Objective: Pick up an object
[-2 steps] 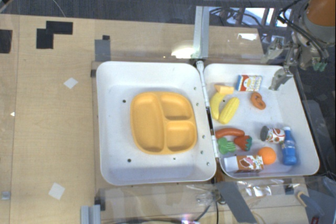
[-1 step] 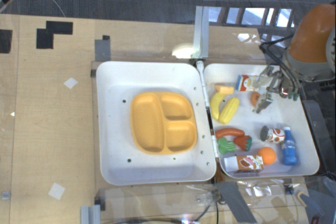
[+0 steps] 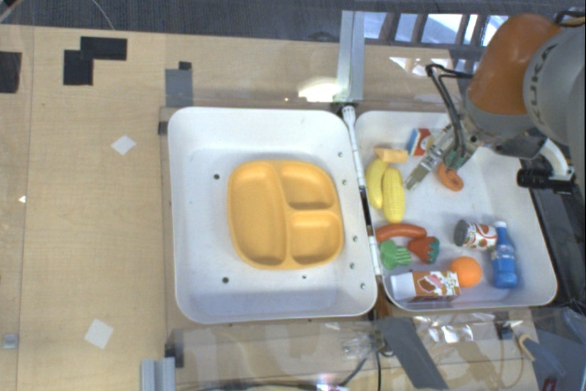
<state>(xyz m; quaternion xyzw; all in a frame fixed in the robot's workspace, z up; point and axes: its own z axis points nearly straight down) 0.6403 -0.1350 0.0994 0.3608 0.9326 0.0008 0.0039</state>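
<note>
Hovering over the right bin (image 3: 542, 275), the pincer (image 3: 438, 162) spreads open; the carton (image 3: 432, 285) label is unreadable.

The grey arm (image 3: 554, 96) enters from the right, its orange band (image 3: 502, 64) sitting above the wrist. From there the wrist slants down and to the left, ending in the two-finger gripper (image 3: 430, 162). Its fingers (image 3: 417, 173) look slightly parted, with nothing visible between them.
</note>
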